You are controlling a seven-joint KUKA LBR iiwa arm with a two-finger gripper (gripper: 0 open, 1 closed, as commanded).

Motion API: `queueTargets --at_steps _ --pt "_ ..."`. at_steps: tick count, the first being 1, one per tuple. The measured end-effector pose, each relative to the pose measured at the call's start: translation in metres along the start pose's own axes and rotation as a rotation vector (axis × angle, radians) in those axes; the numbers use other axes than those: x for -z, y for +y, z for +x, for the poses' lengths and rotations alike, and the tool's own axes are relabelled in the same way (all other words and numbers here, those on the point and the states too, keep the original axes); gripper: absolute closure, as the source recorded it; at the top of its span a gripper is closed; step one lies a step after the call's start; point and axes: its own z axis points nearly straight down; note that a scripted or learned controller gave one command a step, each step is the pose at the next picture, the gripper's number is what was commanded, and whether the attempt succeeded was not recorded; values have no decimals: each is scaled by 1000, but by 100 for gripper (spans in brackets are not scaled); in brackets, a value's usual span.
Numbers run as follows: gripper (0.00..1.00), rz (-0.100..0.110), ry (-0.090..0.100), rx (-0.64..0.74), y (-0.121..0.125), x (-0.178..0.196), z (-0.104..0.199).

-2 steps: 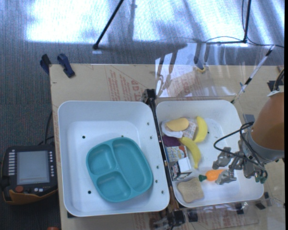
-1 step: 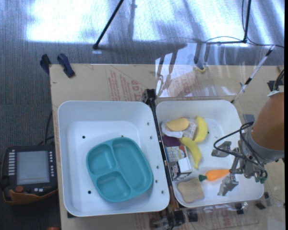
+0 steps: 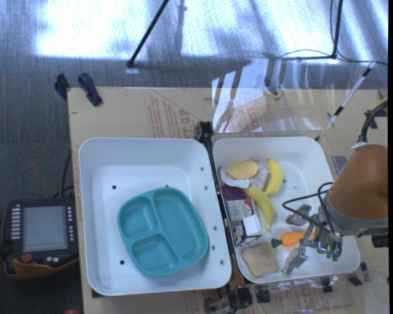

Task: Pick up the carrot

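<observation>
Hovering over the right bin (image 3: 314, 150), your gripper (image 3: 308, 241) sat just beside the carrot (image 3: 290, 239); you could not tell how it was set.

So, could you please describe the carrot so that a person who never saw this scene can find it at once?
Look in the right-hand shallow white bin, toward its near right part, where the grey arm's pincer hovers. The small orange carrot with a green leafy end lies there on its side, just above the tan slice of bread. It is the only orange item; the bananas beside it are yellow and longer.
</observation>
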Motion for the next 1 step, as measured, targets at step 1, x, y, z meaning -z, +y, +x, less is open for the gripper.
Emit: queueTargets --at_steps 1 --pt "0 2 3 -353 17 0 7"
